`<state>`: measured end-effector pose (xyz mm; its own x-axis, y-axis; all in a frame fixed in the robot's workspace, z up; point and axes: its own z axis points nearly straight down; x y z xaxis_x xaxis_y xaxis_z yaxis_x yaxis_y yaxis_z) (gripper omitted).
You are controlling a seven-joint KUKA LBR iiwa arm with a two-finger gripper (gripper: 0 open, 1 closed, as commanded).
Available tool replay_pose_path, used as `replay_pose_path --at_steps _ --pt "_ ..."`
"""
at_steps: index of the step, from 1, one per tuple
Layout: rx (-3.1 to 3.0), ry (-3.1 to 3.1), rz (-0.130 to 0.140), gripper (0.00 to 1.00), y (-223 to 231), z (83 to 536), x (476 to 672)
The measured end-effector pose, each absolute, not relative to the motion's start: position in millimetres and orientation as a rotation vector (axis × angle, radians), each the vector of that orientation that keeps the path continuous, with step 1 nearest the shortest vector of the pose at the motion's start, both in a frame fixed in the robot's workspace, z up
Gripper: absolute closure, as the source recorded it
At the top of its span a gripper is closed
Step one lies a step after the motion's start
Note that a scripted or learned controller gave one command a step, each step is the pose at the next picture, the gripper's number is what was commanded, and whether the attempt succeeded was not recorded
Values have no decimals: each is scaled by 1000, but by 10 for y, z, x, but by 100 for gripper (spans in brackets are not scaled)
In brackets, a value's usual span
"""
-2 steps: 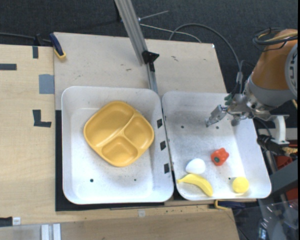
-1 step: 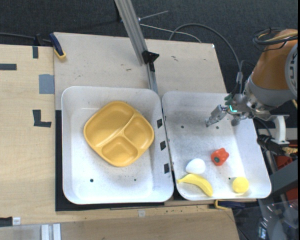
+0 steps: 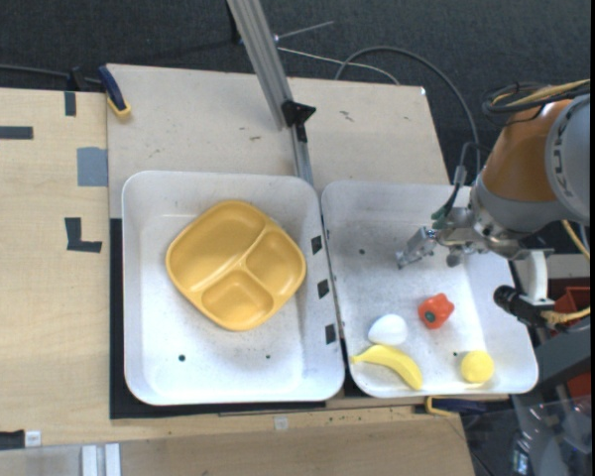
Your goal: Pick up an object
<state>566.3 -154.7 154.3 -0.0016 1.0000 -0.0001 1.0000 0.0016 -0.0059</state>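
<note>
The claw point(image 3: 431, 248) was seen over the right bin point(image 3: 377, 206), its fingers spread and nothing held between them. Just nearer lay a red pepper point(image 3: 436, 310), with a white egg point(image 3: 387, 329), banana point(image 3: 395, 363) and lemon point(image 3: 477, 367) beyond. The pepper would best be straddled squarely before closing.
</note>
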Motion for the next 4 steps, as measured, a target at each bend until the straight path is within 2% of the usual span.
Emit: replay_pose_path --at_steps 1,2,3,4 --pt "-2215 -2219 8 0 -1477 996 5558" --pt "-2219 -2224 3 0 -1473 890 5559" --pt "-2217 -2224 2 100 -1467 992 5559" --pt "-2221 -2225 -2 100 -1478 1415 5591"
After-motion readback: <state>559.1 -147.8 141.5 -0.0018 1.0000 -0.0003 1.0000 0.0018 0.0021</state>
